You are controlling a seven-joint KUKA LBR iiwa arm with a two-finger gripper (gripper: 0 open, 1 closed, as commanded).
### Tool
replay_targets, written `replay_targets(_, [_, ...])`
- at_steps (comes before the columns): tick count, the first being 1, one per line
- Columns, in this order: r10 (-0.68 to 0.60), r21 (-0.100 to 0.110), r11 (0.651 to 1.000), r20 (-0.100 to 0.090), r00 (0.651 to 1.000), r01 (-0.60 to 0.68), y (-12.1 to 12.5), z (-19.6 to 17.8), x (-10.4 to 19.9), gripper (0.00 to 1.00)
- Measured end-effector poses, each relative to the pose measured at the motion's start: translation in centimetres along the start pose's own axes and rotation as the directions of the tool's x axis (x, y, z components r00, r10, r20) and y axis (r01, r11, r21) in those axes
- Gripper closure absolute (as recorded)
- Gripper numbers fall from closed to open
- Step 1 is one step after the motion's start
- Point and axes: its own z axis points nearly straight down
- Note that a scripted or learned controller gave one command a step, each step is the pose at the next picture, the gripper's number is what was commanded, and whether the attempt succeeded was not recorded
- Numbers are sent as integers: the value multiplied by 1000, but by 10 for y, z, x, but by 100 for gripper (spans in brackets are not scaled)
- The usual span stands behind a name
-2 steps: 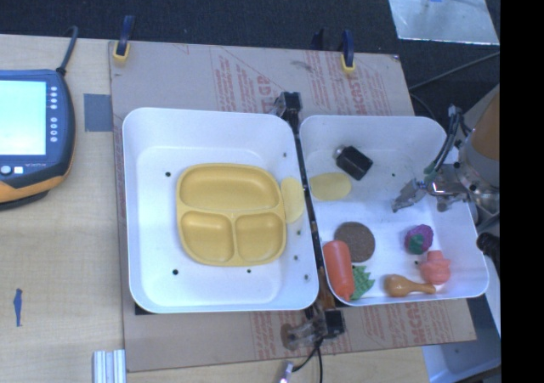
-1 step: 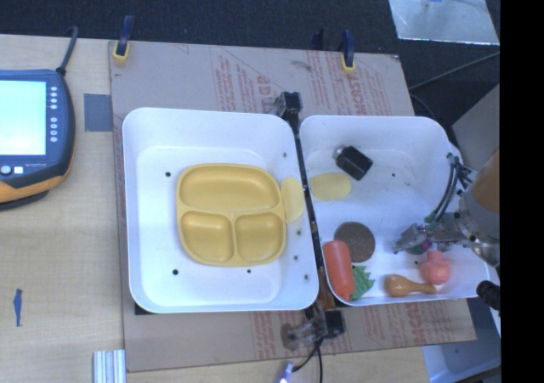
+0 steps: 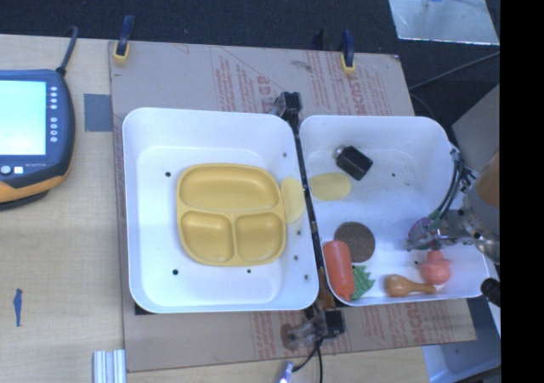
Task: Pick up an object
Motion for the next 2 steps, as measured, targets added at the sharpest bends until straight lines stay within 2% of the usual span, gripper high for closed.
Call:
replay_targets(1, [0, 0, 1000, -2, 1000, 0, 55, -57, 101, 100])
replay_targets(2, [4, -1, 1000, -2, 1000, -4, 122, -91, 145, 100])
